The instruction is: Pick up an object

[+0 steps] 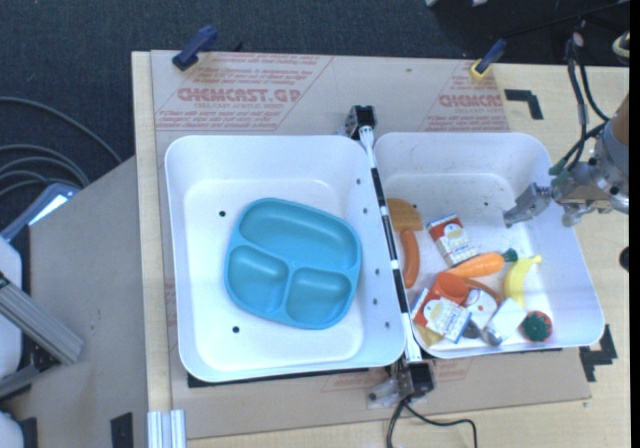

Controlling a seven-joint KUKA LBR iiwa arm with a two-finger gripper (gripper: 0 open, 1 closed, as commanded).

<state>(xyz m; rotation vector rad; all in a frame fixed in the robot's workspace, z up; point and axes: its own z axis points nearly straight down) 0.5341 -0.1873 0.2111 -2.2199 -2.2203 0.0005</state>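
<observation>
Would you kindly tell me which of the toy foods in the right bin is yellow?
The banana, lying near the bin's right side just right of the orange carrot; the other pieces are orange, red or white.

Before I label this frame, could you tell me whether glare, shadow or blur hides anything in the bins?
Camera view: even, soft light; mild sheen on the blue plate, no blown-out glare; faint shadows under the right bin's rim; toy food sharp enough to separate; the gripper at the right edge is slightly soft.
</observation>
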